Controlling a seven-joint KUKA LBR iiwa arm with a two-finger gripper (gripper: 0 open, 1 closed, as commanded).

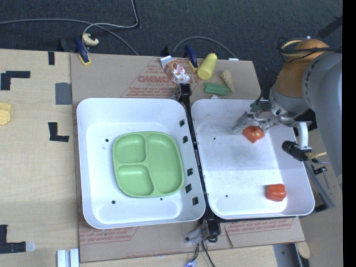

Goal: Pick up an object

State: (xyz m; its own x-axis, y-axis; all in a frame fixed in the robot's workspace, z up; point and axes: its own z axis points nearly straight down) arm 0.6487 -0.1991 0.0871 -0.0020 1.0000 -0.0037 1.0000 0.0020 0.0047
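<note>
Camera view puts our grey arm (325, 93) at the right, reaching over the right bin (233, 166). Left of the gripper (253, 125) sits the left bin (94, 149), holding a green divided plate (148, 164) well away from it. Our gripper hangs low over the right bin's upper part, its fingers spread a little way around a small red object (253, 133) that sits right at the tips; we cannot tell whether it is truly gripped or merely touched. Another red-orange object (276, 192) lies nearer the camera than the gripper, well apart from it, by the bin's front right corner.
</note>
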